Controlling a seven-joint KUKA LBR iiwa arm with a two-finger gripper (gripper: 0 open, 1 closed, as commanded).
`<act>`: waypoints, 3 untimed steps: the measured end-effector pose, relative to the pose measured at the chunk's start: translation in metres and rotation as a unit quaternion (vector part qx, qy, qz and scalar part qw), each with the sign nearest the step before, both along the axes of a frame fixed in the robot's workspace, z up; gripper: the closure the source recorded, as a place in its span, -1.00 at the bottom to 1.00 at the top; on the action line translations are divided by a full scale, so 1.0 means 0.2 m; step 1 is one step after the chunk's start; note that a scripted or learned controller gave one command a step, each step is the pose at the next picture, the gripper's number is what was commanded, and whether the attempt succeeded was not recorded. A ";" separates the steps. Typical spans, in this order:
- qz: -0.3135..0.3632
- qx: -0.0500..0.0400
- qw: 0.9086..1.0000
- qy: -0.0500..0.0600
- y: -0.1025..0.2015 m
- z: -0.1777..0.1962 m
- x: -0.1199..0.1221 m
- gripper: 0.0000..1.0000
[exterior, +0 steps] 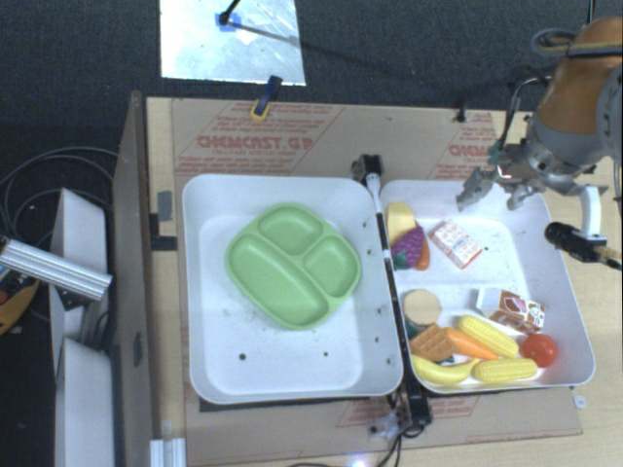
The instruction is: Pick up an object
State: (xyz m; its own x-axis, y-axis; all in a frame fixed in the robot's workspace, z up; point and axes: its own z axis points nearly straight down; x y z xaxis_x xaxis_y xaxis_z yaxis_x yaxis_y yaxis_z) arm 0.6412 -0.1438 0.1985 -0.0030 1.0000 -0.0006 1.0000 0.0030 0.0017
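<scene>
The right bin (545,261) holds toy food: a small red-and-white box (457,244), purple grapes (413,247) beside a yellow piece (400,221), a tan round cracker (421,306), a brown-and-white carton (513,309), corn cobs (489,336), an orange wedge (435,342), a banana (443,372) and a red tomato (541,350). My gripper (497,189) hangs open over the bin's far edge, up and right of the red-and-white box, with nothing between its fingers.
The left bin (224,348) holds a green divided plate (293,264). A black clip (369,168) sits where the bins meet at the back. The arm's orange band (584,76) is at the far right. Cables lie left of the bench.
</scene>
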 end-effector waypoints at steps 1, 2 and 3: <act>-0.001 0.002 1.000 0.005 0.20 -0.29 -0.30 -1.00; 0.001 -0.003 1.000 -0.003 0.19 -0.56 -0.04 -1.00; 0.001 -0.002 1.000 -0.009 0.20 -0.48 -0.02 1.00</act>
